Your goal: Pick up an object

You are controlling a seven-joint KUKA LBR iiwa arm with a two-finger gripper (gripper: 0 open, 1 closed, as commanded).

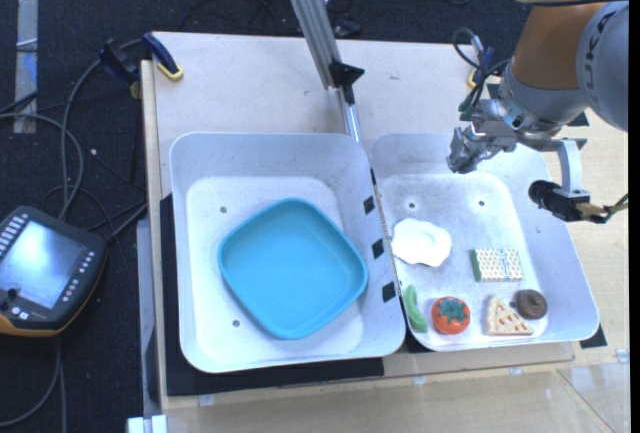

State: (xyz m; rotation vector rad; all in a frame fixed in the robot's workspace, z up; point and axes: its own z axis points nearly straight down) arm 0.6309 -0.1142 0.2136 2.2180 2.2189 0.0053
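My gripper (462,159) hangs over the far edge of the right bin (560,251), pointing down and to the left. Nothing is seen between its fingers. In the right bin lie a white flat piece (421,242), a green and white checkered block (497,264), a red tomato (450,314), a green pod (411,306) along the left wall, a pizza slice (506,318) and a chocolate doughnut (530,303). All of these rest near the bin's front half, well apart from the gripper.
The left bin (200,181) holds a large blue square plate (291,266). A slanted metal pole (312,6) rises from between the bins at the back. A teach pendant (40,266) lies on the floor at the left.
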